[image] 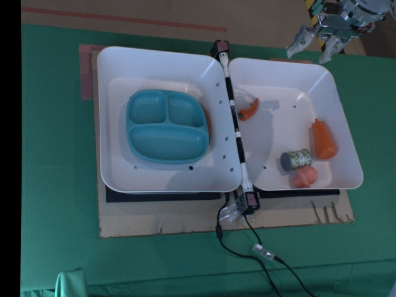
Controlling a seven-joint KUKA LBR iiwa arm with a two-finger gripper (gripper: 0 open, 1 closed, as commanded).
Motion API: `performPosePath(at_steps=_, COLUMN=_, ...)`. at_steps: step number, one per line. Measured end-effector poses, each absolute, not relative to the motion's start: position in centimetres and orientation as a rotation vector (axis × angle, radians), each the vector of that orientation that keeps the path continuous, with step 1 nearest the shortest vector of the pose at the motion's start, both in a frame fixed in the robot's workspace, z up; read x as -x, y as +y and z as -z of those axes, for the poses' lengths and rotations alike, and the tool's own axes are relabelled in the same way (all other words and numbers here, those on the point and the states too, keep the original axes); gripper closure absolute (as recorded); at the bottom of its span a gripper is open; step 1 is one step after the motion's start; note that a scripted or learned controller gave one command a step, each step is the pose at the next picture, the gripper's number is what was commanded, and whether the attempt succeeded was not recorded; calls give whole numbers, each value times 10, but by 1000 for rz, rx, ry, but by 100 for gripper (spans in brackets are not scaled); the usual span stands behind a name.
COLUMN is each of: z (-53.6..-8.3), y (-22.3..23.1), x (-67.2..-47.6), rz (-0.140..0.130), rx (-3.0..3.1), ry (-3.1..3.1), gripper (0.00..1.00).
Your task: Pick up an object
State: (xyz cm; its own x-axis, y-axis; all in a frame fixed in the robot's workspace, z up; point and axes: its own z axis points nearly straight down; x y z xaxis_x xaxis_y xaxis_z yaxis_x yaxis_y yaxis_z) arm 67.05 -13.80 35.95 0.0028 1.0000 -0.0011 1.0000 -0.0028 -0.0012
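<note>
Gripper (315,48) hangs past the far rim of the right bin (334,85), fingers spread wide, nothing between them. Bare floor lies between far rim and objects. Right bin: orange bottle (323,140) near right wall, long axis running far-to-near, cap toward far rim; small can (296,159) on its side; pinkish lump (304,177) just beside it; orange curved piece (249,111) near dividing rim. Left bin (111,73) holds a teal divided plate (167,127).

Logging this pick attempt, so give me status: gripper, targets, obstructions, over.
Gripper open, above right bin's far rim, holding nothing. Orange bottle, small can, orange lump, orange curved piece all untouched. Path down unobstructed.
</note>
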Motion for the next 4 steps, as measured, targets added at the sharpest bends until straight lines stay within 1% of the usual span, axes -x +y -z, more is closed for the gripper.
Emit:
performPosePath(at_steps=1, z=-284, y=-88, x=-701, rz=-2, rx=2223, ry=-2220, gripper=0)
performPosePath(at_steps=2, z=-191, y=-95, x=-700, rz=-11, rx=2220, ry=-2217, gripper=0)
performPosePath(at_steps=3, z=-201, y=-90, x=-701, rz=-1, rx=2213, ry=-2211, gripper=100)
performPosePath(at_steps=4, z=-301, y=-93, x=-701, rz=0, rx=2226, ry=-2221, gripper=100)
